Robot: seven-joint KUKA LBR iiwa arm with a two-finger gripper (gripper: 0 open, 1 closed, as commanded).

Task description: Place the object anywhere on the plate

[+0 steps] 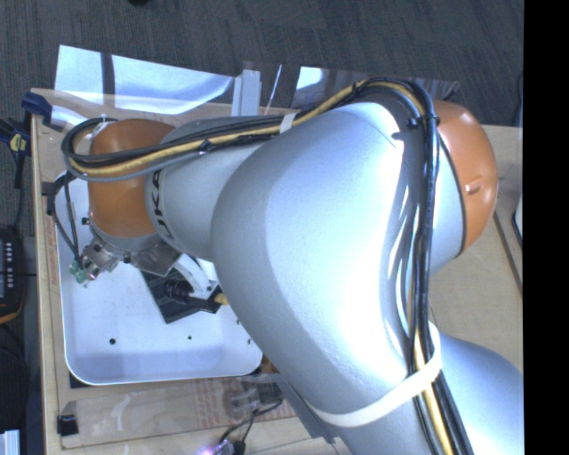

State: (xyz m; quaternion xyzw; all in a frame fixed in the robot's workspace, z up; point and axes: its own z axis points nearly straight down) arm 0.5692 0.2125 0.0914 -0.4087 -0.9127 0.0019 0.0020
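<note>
Grey arm [338,267] looms over the white bin [133,355], and the jaws' state cannot be told.

A shallow white bin [133,360] is seen at the lower left, set on a pale wooden tabletop [116,418]. Small dark specks [113,340] are dotted over the bin's floor. A blue clamp [36,105] is fixed at the tabletop's far left corner. Dark carpet [178,27] is seen beyond.

A pale wooden bench [133,413] bears a shallow white plastic bin [116,351] at the frame's lower left.
</note>
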